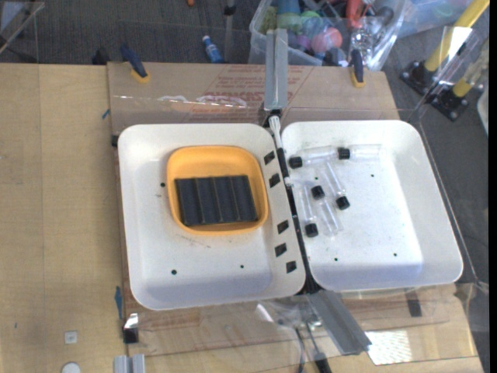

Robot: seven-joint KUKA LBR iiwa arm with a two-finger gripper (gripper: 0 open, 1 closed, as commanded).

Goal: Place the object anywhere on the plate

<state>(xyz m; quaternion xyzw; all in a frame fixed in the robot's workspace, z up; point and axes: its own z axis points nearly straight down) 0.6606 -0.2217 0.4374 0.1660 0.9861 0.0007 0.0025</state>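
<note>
On the pale wooden bench (54,208) two shallow white bins sit side by side over a sheet of brown cardboard (194,92); a dark seam with a row of small black tabs (278,204) runs between them. In the left bin (147,286) lies a yellow-orange plate (213,155) with rounded corners; a black ribbed block (216,200) rests flat in its middle, well inside the rim and nearly filling the base. The right bin (419,247) holds a loose scatter of clear tubes with black caps (326,200), grouped near the seam, some touching or crossing. A grey metal bar (273,68) stands at the far end of the seam; blue-and-orange clamps (137,68) grip the cardboard's far edge. Beyond the bench is grey carpet (116,14) and a clear plastic tote (334,14) crammed with bright toys; yellow-and-black stand legs (450,61) show at the far right.
</note>
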